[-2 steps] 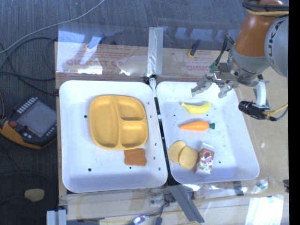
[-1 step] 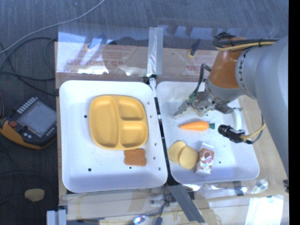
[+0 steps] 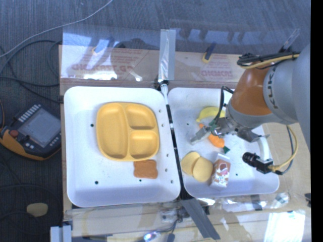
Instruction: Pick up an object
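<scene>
Hovering low, arm (image 3: 252, 97) over right bin (image 3: 202, 185).

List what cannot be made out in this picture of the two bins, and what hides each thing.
- Hand: whether it grips anything; the arm's wrist covers it in the camera view.
- Yellow item: partly under the arm, shape unclear.
- Orange piece: partly behind the hand, too small to identify.
- Small carton: print too small and blurred to read.
- Right bin: its right side is hidden by the arm.

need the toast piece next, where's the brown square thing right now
It lies in the left bin, near its front edge, just below the yellow divided tray.
</scene>
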Motion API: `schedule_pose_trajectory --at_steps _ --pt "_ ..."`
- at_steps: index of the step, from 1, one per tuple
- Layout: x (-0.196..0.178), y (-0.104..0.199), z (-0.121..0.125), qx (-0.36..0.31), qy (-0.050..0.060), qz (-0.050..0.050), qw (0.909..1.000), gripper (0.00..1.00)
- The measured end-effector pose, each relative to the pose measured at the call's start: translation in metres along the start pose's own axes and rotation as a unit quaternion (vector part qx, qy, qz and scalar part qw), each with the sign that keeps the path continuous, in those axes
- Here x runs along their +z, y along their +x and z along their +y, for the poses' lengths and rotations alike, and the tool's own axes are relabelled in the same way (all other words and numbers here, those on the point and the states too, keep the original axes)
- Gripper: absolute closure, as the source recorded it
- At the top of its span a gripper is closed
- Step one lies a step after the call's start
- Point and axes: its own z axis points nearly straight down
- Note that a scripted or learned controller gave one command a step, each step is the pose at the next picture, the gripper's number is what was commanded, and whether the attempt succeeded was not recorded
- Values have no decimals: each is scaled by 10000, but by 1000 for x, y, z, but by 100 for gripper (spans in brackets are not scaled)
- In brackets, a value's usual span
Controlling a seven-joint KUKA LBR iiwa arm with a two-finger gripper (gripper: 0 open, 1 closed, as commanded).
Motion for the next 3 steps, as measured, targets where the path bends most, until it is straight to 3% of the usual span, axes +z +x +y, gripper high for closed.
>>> schedule_pose_trajectory --at_steps 1,2,3 --pt "1 -83 52 7 59 16 10000 0" --pt "2 -18 65 13 14 8 10000 0" --pt "-17 -76 66 -60 54 15 10000 0"
